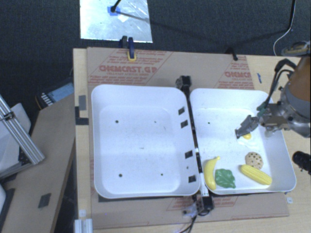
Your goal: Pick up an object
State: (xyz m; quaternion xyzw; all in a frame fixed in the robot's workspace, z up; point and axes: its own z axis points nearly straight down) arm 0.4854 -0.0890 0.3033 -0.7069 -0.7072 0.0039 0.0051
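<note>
Green leaf (pixel 225 178) and banana (pixel 210 173) lie frontmost in right bin (pixel 286 166); end effector (pixel 244 130), finger state indiscernible, hovers over small yellow piece (pixel 247 137): descend straight, centred, before closing.

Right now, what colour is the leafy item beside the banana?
Green, seen in the camera view, touching the yellow banana.

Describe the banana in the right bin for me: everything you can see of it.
The banana is a small, smooth yellow piece, plastic-looking, curved, with a narrow stem tip pointing up and to the right. It lies flat on the floor of the right bin, close against the bin's left wall near the front corner, running roughly front to back. A green leafy piece lies right beside it on its right and seems to touch it. The gripper is apart from it, further back in the bin.
</note>
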